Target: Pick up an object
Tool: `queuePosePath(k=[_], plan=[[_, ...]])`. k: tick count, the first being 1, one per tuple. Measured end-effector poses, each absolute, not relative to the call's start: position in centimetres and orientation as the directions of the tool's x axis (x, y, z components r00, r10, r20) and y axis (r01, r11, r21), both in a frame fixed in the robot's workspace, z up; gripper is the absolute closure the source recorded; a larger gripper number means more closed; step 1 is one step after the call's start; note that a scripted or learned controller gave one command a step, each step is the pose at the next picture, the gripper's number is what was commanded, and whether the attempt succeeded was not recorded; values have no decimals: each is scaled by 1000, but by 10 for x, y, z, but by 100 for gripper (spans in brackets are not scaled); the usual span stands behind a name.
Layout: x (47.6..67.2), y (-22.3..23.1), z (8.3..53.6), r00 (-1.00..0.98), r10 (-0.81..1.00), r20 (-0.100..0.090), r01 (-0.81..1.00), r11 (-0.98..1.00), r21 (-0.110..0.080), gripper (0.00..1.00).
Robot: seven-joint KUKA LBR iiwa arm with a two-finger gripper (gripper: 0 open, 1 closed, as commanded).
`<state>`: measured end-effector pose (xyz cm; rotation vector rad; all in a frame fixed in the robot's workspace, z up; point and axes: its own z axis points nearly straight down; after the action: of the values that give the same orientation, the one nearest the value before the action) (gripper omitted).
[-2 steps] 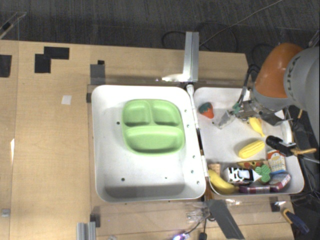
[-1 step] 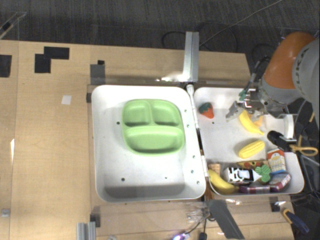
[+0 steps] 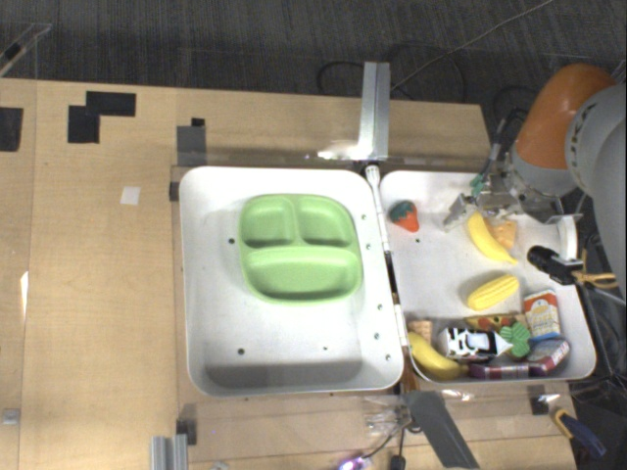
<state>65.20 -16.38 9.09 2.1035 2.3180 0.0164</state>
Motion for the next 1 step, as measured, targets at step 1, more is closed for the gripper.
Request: queuePosePath(k=[1], plan=[[655, -164, 103, -103, 995, -8, 994, 103, 23, 100]])
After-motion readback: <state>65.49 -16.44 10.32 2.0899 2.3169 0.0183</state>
